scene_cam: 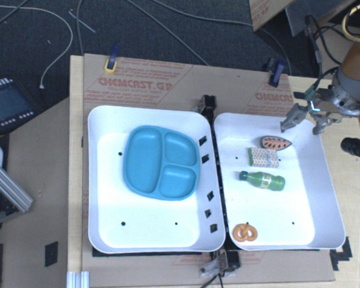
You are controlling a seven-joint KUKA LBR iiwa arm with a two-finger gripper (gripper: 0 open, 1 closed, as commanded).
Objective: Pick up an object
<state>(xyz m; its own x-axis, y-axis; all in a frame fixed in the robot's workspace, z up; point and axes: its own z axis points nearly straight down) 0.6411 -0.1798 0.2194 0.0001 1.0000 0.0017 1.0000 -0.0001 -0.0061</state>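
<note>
The two-finger end effector (307, 124) hangs over the far right corner of the right shallow white plastic bin (322, 198), its two fingers (291, 121) spread apart with nothing between them. Above it rises the grey arm wrist with its orange band (359, 60), entering from the right. The nearest candidate object is a flat watermelon-slice toy with a pink face and dark rim (275, 142), lying just below and to the left of the end effector, not touching either finger. Directly beyond that, further from the end effector, sits a small rectangular speckled packet (264, 157), just beside the slice. Further again in the same direction lies a green plastic bottle with a yellow label (263, 180), on its side (cap end pointing left). The orange-brown pretzel-shaped toy (245, 233) rests well apart from the end effector, near the front left corner of the same bin. The left shallow white plastic bin (102, 221) lies well to the left of the end effector and holds a blue three-compartment plastic plate (160, 162) lying flat. Both bins sit side by side on a brown cardboard-covered surface (172, 79), with a blue clamp (276, 72) on its far edge, up and left of the end effector.
</note>
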